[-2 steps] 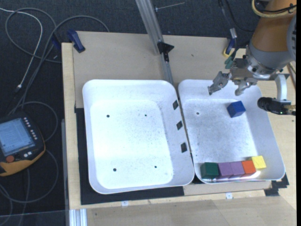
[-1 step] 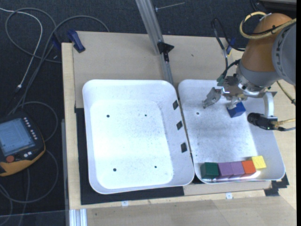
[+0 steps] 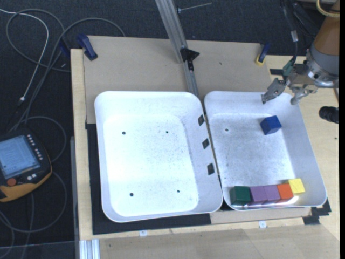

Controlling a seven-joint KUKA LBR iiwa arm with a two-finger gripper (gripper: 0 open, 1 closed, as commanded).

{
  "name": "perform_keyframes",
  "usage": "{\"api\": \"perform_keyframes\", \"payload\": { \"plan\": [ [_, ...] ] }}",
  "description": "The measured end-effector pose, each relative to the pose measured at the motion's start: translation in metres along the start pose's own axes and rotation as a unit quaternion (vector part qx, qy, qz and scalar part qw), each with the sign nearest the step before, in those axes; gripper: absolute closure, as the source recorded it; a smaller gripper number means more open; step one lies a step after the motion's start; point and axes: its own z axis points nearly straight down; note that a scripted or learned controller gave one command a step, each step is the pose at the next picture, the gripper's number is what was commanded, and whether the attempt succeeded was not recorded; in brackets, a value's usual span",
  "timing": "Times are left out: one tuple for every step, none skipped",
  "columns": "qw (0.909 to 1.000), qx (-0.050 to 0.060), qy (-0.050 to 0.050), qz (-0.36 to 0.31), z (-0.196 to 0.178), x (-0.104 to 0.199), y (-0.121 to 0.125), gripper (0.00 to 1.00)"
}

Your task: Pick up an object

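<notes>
- Near edge of right bin (image 3: 310,161): four blocks in a row, touching — green block (image 3: 241,194), purple block (image 3: 263,193), orange block (image 3: 284,190), yellow block (image 3: 297,185).
- Farther in, same bin: blue block (image 3: 270,124), alone, well apart from the row.
- Left bin (image 3: 108,144): bare white floor.
- Far right: gripper (image 3: 284,93) above the bin's far rim, fingers apart, nothing between them, just beyond the blue block.
</notes>
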Motion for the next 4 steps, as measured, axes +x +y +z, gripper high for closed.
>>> {"api": "perform_keyframes", "payload": {
  "plan": [
    [1.0,-0.003,0.0,-0.003,0.103,-0.009,-0.013,0.0],
    [1.0,-0.005,-0.003,-0.003,0.118,-0.022,0.005,0.0],
    [1.0,0.002,0.001,-0.003,0.114,-0.018,0.001,1.0],
    [0.9999,0.01,0.004,-0.005,0.125,0.059,0.013,1.0]
  ]
}}
